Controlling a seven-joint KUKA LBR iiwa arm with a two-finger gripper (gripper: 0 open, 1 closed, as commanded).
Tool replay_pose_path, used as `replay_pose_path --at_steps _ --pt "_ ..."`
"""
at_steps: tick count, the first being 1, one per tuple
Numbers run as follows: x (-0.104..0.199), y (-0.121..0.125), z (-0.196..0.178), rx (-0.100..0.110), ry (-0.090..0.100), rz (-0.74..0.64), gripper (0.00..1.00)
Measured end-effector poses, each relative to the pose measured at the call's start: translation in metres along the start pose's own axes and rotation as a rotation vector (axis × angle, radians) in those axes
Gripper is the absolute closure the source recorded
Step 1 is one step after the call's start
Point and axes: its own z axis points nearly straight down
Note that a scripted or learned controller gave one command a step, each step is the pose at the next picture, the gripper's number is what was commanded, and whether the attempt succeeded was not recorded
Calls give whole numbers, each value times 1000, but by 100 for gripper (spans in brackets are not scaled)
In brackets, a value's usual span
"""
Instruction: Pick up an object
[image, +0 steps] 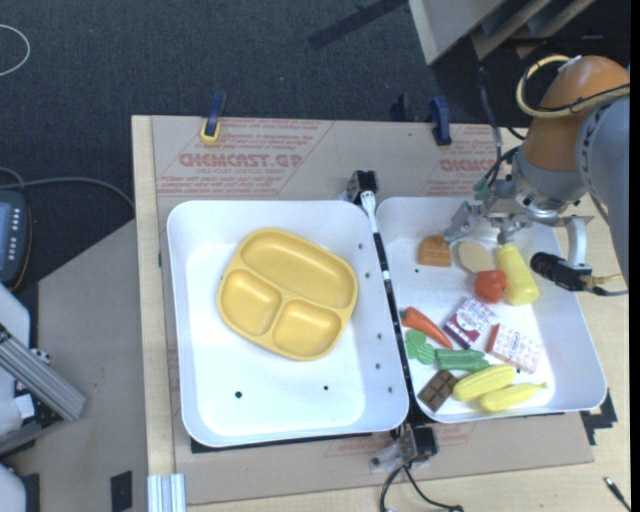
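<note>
a heap of toy food lies in the right bin (585, 350), just under and in front of the tool (487, 222). closest to the tool are a brown bread piece (434, 250), a pale round piece (472, 256), a red tomato (490, 285) and a yellow bottle (515, 274), all touching or nearly touching one another. nearer the camera lie a carrot (424, 323), green beans (445, 354), two small packets (492, 335), a chocolate bar (437, 389), corn (484, 381) and a banana (510, 397). no single item is clearly the target yet.

the likely risk is crowding: the items beneath the tool sit so close that closing on one could nudge a neighbour, or the round tomato could roll out of a pinch. the bin's far wall is also close to the tool.

the tool hangs low over the far end of the right bin, metal parts spread above the pale piece. how far open it is cannot be told, and nothing is seen held in it.

farther to the tool's side, the left bin (200, 380) holds a yellow tray (288, 292). both bins rest on a cardboard-covered surface (300, 150).
</note>
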Motion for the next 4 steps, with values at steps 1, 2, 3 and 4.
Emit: replay_pose_path --at_steps 1,2,3,4 --pt "1 3 16 -10 -1 0 0" --pt "1 5 2 -20 -4 -2 100" --pt "-1 2 -43 -14 -4 2 100" --pt "5 -1 -105 -15 -4 2 100"
